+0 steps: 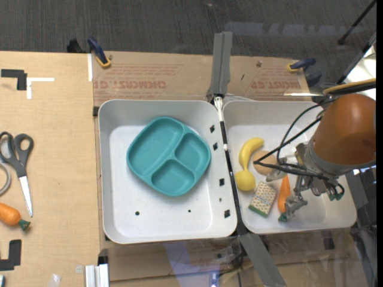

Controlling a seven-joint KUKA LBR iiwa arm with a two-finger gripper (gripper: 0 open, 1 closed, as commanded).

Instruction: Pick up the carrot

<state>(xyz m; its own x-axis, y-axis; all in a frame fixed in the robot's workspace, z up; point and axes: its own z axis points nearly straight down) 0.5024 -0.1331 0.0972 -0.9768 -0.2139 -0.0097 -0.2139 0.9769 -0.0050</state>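
- Dark carpet lies behind a pale wooden bench, where two shallow white bins sit side by side on cardboard held by blue clamps point(99, 51).
- Taking the right bin point(335, 220) as landmark: the carrot point(283, 194) lies inside it, near its front wall, with its green end toward that wall.
- Just left of the carrot is a speckled sponge-like block point(263, 198); further left a lemon point(244, 180), and behind that a banana point(250, 152).
- The gripper point(294, 203) hangs over the bin just beside the carrot, seemingly lined up for a grasp; how far its fingers are spread I cannot tell, and nothing is visibly held.
- In the left bin point(114, 220) beside it rests a teal divided plate point(169, 155).
- Far left of the bins, scissors point(18, 166) and a second carrot point(11, 215) lie on the bench, likely out of play.
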